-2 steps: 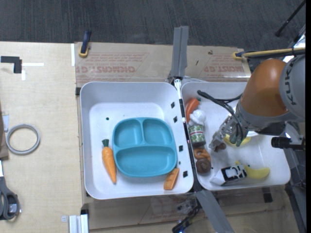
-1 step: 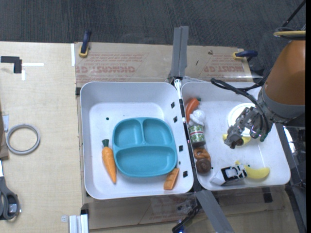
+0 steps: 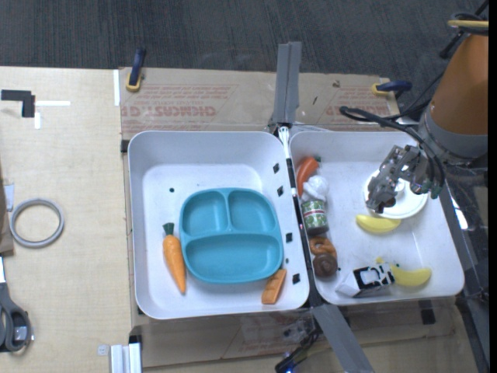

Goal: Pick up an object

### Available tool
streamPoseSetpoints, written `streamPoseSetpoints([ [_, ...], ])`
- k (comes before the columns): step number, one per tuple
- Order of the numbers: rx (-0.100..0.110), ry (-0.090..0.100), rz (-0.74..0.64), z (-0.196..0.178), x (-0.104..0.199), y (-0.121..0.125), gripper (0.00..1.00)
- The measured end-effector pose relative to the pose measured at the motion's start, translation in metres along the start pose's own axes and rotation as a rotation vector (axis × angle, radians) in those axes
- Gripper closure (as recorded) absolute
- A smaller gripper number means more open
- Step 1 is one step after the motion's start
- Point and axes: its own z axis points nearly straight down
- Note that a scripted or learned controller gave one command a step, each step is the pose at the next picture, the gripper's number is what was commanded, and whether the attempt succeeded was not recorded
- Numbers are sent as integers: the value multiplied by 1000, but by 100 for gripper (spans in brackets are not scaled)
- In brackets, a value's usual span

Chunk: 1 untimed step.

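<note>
My gripper (image 3: 382, 199) hangs low over the right bin (image 3: 435, 286), just above a yellow banana (image 3: 376, 224) and beside a small white dish (image 3: 410, 203). Nothing shows between the fingers. Along the bin's left wall lie an orange-and-white toy (image 3: 308, 176), a small green-labelled bottle (image 3: 315, 214) and a brown pastry-like piece (image 3: 322, 255). Near the front sit a black-and-white item (image 3: 371, 279) and a second yellow banana (image 3: 413, 277). In the left bin (image 3: 147, 169) a blue divided plate (image 3: 231, 235) lies between a carrot (image 3: 175, 261) and an orange chunk (image 3: 274, 287).
A grey divider bar (image 3: 287, 84) runs between the bins at the back. On the wooden bench at the left lie a grey tape ring (image 3: 34, 222) and scissors (image 3: 14, 325). Cardboard (image 3: 202, 103) lies behind the bins.
</note>
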Motion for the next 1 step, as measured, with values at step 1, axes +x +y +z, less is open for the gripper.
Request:
streamPoseSetpoints([
  [1,0,0,112,63,-84,52,100],
])
